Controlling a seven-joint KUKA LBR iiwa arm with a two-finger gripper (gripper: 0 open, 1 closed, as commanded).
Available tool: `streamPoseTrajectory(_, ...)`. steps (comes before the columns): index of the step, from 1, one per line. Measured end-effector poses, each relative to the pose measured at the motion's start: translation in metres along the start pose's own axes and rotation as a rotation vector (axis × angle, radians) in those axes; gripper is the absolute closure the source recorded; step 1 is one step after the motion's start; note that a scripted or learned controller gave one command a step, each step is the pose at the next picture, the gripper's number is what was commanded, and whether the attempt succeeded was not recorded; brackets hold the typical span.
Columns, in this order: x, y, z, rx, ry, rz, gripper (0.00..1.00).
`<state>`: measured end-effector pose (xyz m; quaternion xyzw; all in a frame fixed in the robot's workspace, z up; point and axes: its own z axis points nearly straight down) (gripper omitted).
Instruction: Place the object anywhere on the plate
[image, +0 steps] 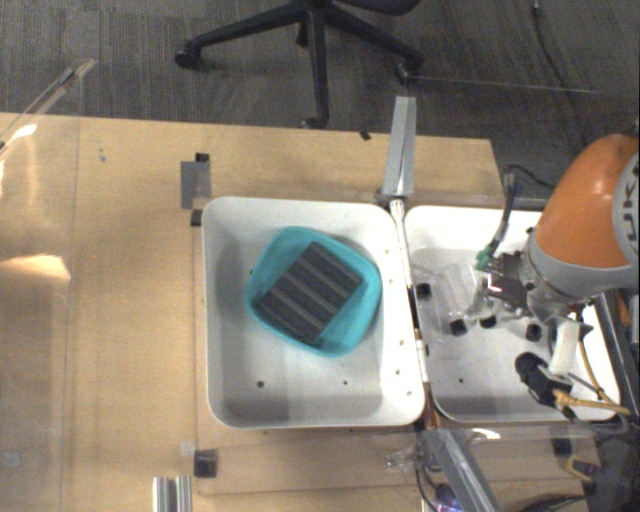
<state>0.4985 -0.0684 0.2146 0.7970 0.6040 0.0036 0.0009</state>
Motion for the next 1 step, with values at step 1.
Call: streamPoseTrajectory(1,0.0000,0.0000,0.0000,0.000,0.000,0.000,0.00)
